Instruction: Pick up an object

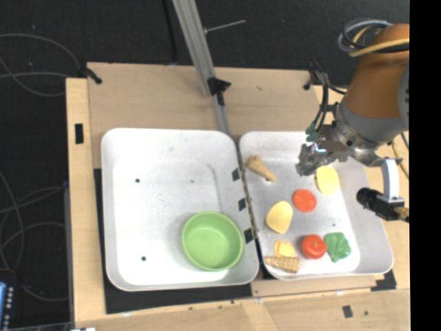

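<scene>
Here the grey arm's gripper [308, 158] hangs low in the right white bin [368, 254], just beside a pale yellow rounded toy [327, 181]; its grip cannot be judged. Nothing looks lifted yet.

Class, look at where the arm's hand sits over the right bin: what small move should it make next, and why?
Probably a short shift toward the pale yellow piece and then down. The hand hangs at that piece's upper left edge, with nothing seen between its fingers, and the orange ball lies close below, so centring first seems wise.
</scene>
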`<state>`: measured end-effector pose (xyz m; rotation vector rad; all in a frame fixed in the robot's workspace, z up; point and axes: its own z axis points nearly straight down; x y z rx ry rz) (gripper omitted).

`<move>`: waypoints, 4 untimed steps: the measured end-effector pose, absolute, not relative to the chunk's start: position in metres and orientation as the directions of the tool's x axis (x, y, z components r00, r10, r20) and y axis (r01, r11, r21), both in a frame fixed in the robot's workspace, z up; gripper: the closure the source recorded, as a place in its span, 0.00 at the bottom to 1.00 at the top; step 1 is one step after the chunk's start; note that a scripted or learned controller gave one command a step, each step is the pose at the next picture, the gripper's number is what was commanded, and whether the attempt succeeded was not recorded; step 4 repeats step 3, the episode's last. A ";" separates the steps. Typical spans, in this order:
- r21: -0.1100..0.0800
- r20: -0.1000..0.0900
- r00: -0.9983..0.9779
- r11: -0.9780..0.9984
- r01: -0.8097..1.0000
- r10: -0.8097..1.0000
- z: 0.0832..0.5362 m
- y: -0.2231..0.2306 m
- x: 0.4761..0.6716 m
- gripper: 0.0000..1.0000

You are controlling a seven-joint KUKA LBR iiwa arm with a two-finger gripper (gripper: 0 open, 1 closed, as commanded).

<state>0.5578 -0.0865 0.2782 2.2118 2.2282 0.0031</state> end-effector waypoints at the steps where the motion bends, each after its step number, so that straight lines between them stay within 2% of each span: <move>1: 0.002 0.000 -0.006 0.006 1.000 1.000 0.280 -0.040 0.574 1.00; 2: 0.001 -0.002 -0.005 0.005 1.000 1.000 0.265 -0.002 0.600 1.00; 3: 0.003 -0.001 -0.006 0.006 1.000 1.000 0.266 0.049 0.615 1.00; 4: 0.003 -0.001 -0.006 0.006 1.000 1.000 0.266 0.049 0.615 1.00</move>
